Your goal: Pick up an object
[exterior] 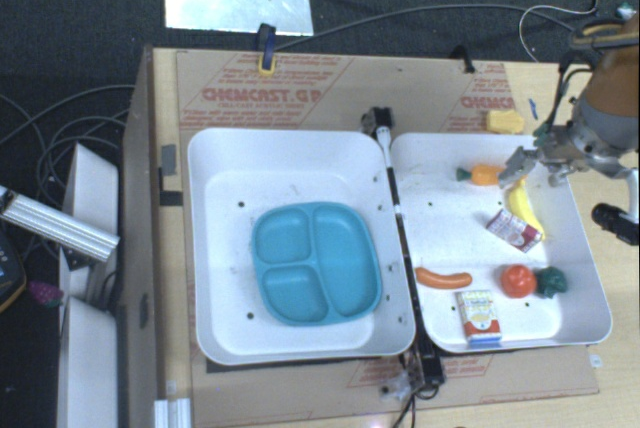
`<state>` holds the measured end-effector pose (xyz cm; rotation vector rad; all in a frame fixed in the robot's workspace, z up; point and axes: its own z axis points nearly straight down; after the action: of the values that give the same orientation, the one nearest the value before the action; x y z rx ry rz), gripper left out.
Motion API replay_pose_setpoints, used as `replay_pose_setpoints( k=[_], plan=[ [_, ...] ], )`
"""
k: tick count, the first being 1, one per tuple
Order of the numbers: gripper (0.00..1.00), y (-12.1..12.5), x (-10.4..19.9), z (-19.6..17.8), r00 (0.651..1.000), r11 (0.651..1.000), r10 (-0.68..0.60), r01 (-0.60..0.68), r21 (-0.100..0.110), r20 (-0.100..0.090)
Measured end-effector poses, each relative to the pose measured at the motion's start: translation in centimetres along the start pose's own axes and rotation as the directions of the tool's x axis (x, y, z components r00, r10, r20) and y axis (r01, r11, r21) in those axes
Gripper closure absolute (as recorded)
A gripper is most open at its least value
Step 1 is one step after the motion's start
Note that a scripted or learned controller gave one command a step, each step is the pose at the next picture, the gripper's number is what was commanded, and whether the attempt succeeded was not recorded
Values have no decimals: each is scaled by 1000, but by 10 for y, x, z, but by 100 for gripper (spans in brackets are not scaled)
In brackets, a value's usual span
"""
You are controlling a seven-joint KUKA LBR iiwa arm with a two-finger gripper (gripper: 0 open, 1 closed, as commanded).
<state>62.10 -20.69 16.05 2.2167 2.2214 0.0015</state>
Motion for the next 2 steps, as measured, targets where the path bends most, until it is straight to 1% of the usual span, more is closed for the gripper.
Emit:
replay_pose_setpoints(
  k=[1,2],
  plan=[
    [0,7,1,70,1000,1000,-2,2,4,-2],
    [0,14,1,75,1000,1000,-3,3,0,0]
  ],
)
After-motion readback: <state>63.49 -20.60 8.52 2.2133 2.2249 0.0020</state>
